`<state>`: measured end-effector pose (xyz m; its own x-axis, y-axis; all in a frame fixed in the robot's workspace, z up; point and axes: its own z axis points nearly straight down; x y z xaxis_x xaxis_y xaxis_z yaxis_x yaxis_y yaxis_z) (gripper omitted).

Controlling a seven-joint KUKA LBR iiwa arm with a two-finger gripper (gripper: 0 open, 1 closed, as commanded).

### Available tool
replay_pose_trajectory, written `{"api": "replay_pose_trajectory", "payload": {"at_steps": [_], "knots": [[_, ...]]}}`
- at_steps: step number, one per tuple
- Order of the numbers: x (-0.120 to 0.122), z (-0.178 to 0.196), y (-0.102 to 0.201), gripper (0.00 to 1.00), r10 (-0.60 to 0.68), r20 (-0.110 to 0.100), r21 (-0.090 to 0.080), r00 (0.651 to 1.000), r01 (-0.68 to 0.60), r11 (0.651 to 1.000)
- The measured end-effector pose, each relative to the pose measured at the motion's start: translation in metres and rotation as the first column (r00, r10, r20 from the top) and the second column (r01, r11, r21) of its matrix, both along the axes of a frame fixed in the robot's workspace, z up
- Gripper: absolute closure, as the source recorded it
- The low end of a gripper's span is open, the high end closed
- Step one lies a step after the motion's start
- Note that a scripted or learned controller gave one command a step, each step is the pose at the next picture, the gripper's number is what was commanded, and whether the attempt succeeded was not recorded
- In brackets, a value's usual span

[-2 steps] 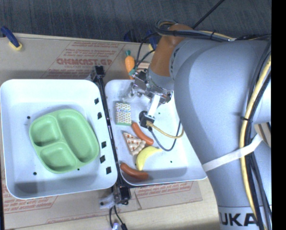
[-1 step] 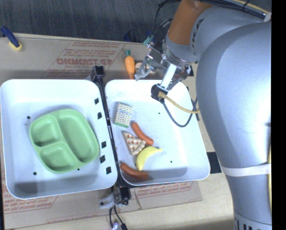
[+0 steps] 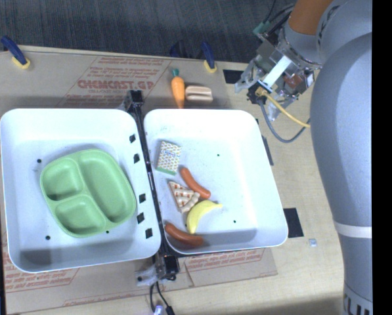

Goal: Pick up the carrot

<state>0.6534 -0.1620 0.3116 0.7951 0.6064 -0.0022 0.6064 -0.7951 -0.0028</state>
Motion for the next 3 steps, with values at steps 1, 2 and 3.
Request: {"api": "replay_pose_trajectory", "payload": {"at_steps": [1, 2, 3], "knots": [[-0.021, -0.138, 0.056, 0.0, -0.069, -0.005, 0.002, 0.998, 0.069, 0.998], [-0.014, -0.219, 0.047, 0.0, -0.303, -0.005, 0.001, 0.953, 0.303, 0.953], [-0.019, -0.119, 0.085, 0.0, -0.424, -0.001, 0.0, 0.906, 0.424, 0.906]]}}
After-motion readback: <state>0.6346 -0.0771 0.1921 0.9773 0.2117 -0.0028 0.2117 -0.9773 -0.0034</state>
